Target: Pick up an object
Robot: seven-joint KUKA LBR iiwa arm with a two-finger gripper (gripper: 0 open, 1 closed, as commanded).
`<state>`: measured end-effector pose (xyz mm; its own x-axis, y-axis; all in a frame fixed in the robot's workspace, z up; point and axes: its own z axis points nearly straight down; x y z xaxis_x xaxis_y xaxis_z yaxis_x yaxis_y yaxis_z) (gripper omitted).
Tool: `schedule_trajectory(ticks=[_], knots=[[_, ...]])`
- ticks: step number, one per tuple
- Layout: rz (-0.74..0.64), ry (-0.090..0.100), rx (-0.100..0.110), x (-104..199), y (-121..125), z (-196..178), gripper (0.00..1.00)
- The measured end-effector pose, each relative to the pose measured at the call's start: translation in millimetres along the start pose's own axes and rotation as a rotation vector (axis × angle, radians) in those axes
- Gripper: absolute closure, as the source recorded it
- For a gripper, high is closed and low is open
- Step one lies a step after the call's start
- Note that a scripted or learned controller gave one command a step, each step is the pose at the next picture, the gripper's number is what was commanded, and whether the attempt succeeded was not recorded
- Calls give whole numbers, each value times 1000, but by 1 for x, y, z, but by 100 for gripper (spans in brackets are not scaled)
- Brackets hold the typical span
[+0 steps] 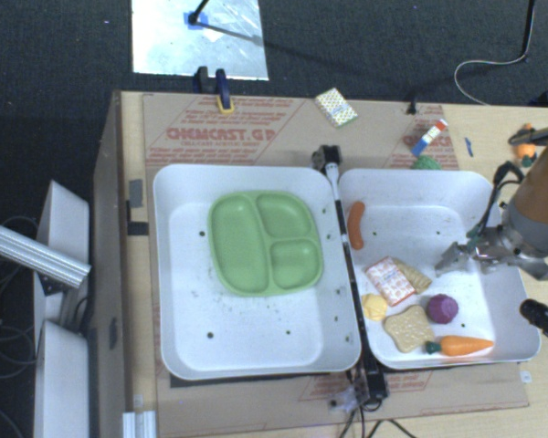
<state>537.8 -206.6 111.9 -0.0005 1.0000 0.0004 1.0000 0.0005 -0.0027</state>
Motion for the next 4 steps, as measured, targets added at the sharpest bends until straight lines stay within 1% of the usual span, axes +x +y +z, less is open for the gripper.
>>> schedule_trajectory(ticks=[1,2,3,4], knots=[[-3,-1,-4,15,47,28,0],[-4,-1,-6,36,88,27,0],[-5,-1,-7,47,132,26,0],[-5,-1,-5,67,131,27,0]])
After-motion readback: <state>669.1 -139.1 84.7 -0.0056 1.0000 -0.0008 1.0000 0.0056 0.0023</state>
